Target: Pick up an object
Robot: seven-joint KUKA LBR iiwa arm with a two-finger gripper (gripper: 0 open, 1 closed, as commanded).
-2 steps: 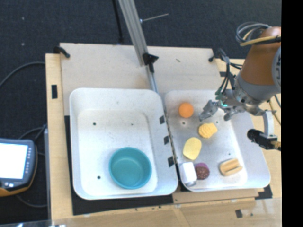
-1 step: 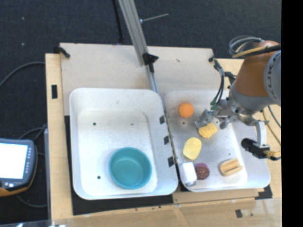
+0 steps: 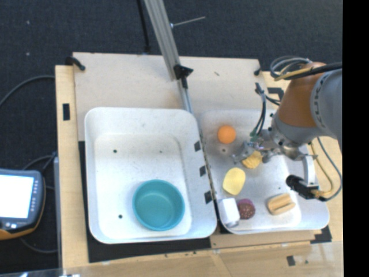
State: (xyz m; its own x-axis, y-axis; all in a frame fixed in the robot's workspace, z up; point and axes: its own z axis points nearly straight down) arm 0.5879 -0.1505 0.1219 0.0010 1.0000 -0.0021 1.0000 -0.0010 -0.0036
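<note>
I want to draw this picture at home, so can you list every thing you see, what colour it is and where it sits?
bins: two, white, side by side on the bench
bowl: one, teal, left bin, near corner
ball: one, orange, right bin, far part
flat yellow piece: one, pale yellow, right bin, middle
small yellow piece: one, yellow, right bin, at the claw
white block: one, right bin, near-left corner
dark red ball: one, beside the white block
tan block: one, right bin, near edge
tablet: one, left of bench
arm: one, grey and orange, over right bin
claw: one, at the small yellow piece

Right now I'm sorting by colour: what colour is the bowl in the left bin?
Teal blue: the bowl shows best in the camera view.
</note>
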